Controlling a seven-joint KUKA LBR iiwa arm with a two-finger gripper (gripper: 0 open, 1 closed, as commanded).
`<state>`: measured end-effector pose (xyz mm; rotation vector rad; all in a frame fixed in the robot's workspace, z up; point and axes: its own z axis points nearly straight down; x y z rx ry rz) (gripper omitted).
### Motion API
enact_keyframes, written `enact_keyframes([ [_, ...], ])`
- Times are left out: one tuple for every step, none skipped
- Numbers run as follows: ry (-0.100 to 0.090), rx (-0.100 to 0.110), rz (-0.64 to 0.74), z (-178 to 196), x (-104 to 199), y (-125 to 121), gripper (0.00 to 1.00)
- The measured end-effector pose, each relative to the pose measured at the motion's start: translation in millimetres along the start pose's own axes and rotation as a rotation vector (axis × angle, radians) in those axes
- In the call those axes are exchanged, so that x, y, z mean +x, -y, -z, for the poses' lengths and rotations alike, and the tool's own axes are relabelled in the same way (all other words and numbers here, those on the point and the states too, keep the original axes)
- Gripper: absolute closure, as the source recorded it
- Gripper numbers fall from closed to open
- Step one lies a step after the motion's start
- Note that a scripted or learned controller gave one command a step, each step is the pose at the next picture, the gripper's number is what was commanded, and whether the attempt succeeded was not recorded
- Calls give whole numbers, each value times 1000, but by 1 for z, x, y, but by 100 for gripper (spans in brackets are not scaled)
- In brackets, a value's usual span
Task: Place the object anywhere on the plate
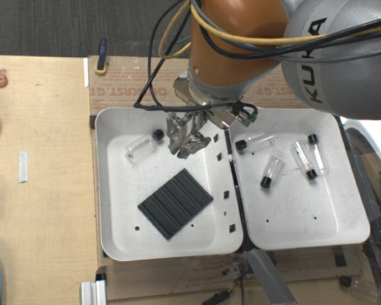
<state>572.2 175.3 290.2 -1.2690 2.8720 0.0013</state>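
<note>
My jaws [189,142] hang low over the far half of the left shallow white bin [108,189], close to the middle divider where it meets the right shallow white bin [349,189]. Whether they stand wide or narrow I cannot tell; the fingers blur into a grey tangle from this slant, and I see nothing held between them.

The nearest loose thing is the small clear plastic vial with a black cap [143,145], lying on the left bin's floor toward its far-left corner. It sits just beside my jaws, on the side away from the divider, not touching them. Its long axis runs slantwise, cap end pointing toward me and the bin's far edge, clear end toward the bin's left wall.

The plate, a flat dark ribbed rectangle of black plastic [176,203], lies tilted diamond-wise in the same bin, nearer the front edge, apart from both vial and jaws.

I judge the coming move turns on shifting leftward over the vial and turning to close across its narrow width.
</note>
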Motion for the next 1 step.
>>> enact_keyframes([
  [0, -1, 357, 17, 51, 14, 100],
])
